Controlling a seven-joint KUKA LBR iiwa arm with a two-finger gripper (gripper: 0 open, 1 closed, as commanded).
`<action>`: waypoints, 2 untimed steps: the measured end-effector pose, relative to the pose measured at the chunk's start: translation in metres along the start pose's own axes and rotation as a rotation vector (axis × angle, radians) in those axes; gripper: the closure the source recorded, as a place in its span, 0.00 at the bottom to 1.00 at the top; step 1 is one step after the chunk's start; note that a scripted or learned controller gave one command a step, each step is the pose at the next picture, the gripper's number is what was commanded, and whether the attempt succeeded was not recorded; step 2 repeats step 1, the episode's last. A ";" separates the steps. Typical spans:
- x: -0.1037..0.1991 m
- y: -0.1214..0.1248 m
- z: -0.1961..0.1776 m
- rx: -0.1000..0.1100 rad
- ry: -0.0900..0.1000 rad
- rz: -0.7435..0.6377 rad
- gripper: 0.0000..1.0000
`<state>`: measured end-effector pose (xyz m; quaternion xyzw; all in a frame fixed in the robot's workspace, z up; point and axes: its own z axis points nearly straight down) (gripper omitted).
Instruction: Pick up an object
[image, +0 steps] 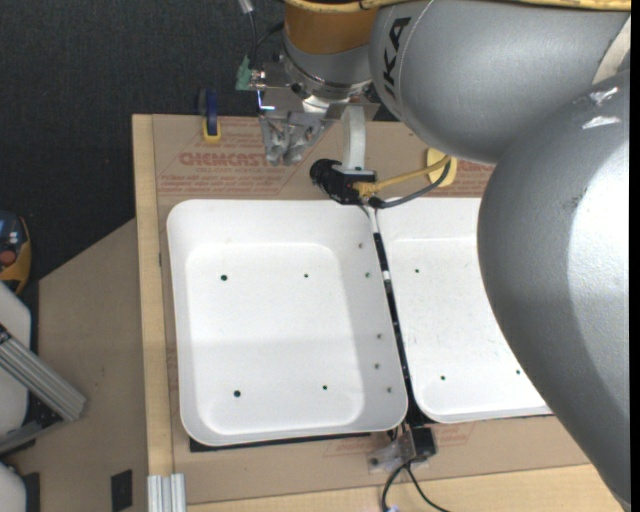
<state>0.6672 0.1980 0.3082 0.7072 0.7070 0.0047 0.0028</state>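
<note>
Brown cardboard bench (150, 300) lies under the grey arm (560, 250), which covers much of the right bin (450, 330), likely hiding any object, so its handling and hold-point cannot be judged; beyond the left bin (180, 300), far side, hovers the gripper (285, 148), its opening unclear.

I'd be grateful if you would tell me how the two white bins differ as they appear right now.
The left bin is in full view, rim and all four floor dots showing; the right bin is largely covered by the grey arm. The left bin's near edge sits closer to the bench front than the right bin's. The gripper hangs beyond the left bin's far rim, away from the right bin. Both are shallow, white and dotted.
</note>
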 end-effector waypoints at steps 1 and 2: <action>0.028 -0.003 0.053 0.017 -0.004 -0.003 1.00; 0.028 -0.003 0.053 0.017 -0.004 -0.003 1.00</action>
